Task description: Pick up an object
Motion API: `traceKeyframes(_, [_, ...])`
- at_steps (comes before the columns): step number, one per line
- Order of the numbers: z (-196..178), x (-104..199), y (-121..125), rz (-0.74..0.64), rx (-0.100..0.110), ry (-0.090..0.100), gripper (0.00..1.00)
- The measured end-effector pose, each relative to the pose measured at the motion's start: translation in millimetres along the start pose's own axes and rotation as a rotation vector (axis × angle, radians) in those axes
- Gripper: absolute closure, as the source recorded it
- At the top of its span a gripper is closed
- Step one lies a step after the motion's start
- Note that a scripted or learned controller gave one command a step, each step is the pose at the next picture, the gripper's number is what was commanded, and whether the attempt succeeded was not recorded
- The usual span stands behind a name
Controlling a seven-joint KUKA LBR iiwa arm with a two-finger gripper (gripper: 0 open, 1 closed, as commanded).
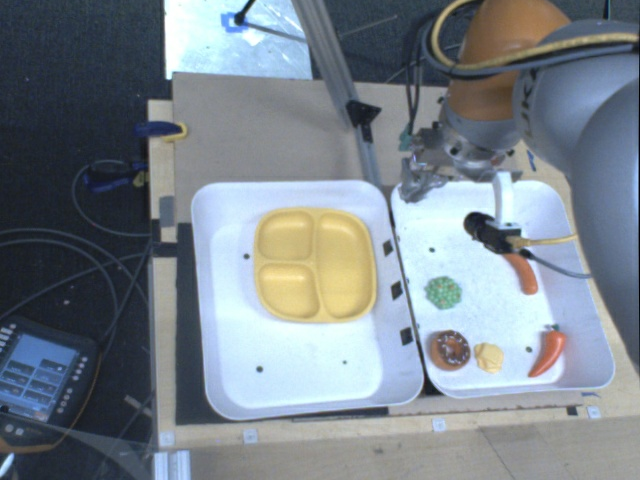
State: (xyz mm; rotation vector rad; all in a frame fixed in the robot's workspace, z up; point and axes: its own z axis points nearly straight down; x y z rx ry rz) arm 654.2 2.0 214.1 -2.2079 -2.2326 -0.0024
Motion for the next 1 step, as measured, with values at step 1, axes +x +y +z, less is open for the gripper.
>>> traceKeyframes(1, [3.9, 54.8, -13.9, 0.0, 0.001, 0.0, 1.0])
